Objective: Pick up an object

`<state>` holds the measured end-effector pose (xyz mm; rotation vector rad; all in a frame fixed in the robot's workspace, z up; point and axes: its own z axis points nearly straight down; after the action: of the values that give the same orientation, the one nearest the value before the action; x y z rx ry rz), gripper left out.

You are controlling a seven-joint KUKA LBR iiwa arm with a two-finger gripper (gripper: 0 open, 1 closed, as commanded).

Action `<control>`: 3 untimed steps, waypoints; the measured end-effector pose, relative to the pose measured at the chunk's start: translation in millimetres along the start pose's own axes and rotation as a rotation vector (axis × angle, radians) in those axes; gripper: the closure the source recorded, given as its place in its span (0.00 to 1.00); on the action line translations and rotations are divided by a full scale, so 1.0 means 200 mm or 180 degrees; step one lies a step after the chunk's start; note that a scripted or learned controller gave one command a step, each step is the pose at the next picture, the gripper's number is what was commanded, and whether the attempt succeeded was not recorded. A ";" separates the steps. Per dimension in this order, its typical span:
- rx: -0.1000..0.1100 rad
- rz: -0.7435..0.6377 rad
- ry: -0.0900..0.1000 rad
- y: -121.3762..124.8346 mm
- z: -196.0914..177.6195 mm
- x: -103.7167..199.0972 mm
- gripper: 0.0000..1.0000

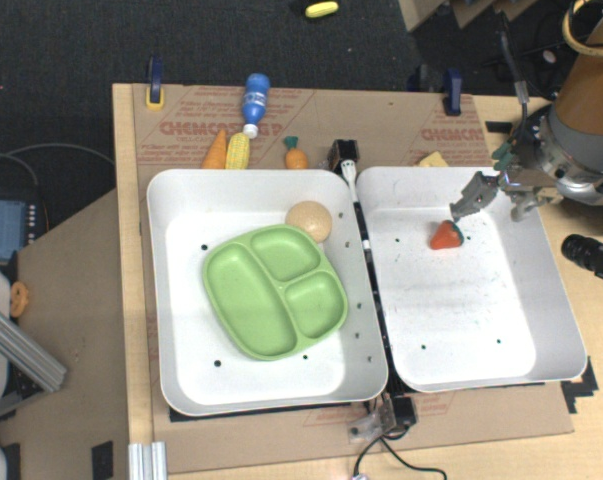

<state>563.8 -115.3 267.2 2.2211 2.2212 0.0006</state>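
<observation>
camera view: the gripper [478, 196] sits at upper right, just above the red strawberry-like object [445, 236] in the right bin [501, 348], seemingly lined up for a grab; whether it grips anything i cannot tell.

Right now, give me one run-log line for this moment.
pincer: above right bin | small red strawberry-shaped toy: on bin floor, below pincer, not held | left bin: green divided plate

Two white bins side by side on table [131, 298]. Left bin [181, 348]: green divided plate [273, 290], beige round object [309, 220] touching plate rim at 1 o'clock. Right bin [481, 318]: red strawberry-like object [445, 235] at 11 o'clock. Claw [491, 193] just beside it at 2 o'clock, fingers apart, gripping nothing.
</observation>
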 end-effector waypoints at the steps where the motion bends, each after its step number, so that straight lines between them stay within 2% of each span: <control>1: 0.0032 0.0014 0.0003 0.09 0.51 -0.25 0.00; 2: -0.0001 -0.0009 -0.0005 0.36 0.94 -0.29 0.00; 3: -0.0020 -0.0001 -0.0011 0.36 0.86 -0.30 1.00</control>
<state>636.0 -174.4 96.1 2.2159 2.2167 0.0041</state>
